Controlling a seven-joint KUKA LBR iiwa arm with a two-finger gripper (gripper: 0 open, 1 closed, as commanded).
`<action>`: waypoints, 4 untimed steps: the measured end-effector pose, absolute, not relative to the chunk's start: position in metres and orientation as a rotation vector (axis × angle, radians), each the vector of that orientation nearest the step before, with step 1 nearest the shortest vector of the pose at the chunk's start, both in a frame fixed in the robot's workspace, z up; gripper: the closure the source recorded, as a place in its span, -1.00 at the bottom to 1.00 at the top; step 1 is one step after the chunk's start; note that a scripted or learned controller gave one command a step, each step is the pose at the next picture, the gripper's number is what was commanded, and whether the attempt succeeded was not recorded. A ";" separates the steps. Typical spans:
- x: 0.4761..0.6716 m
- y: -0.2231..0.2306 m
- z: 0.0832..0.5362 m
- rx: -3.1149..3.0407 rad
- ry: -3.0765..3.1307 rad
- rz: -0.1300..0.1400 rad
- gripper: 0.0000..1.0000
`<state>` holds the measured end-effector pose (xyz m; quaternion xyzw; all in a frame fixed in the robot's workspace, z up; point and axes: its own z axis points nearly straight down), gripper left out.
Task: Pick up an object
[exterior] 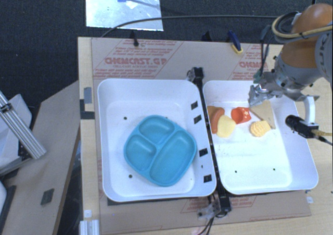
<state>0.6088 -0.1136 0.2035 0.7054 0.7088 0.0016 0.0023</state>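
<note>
The grey arm with its orange band (312, 20) reaches in from the right and brings its metal two-finger claw (258, 95) down over the far part of the right-hand shallow white bin (291, 176); whether the claw stands wide or narrow cannot be told from this slanted view, and nothing shows between its tips. Just below and beside the claw lies a flat pale tan wedge-shaped piece (264, 110), its upper end tucked under the claw. A small red toy piece (241, 114) lies just to the left of that wedge, near the claw's tip, and a ridged yellow toy piece (260, 128) lies just in front of the wedge. Further left in the same bin, a pale yellow rounded piece (226, 126) touches an orange elongated piece (215, 115) that lies close to the dividing wall. These five things crowd together in the far-left part of that bin. In the left-hand white bin (119, 103) rests a light blue plastic divided plate (159, 150), well apart from the claw.
</note>
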 end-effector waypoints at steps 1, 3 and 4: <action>0.602 -0.059 0.216 2.210 2.232 0.005 1.00; 0.595 0.054 0.218 2.211 2.234 0.004 1.00; 0.612 0.099 0.224 2.210 2.232 0.007 1.00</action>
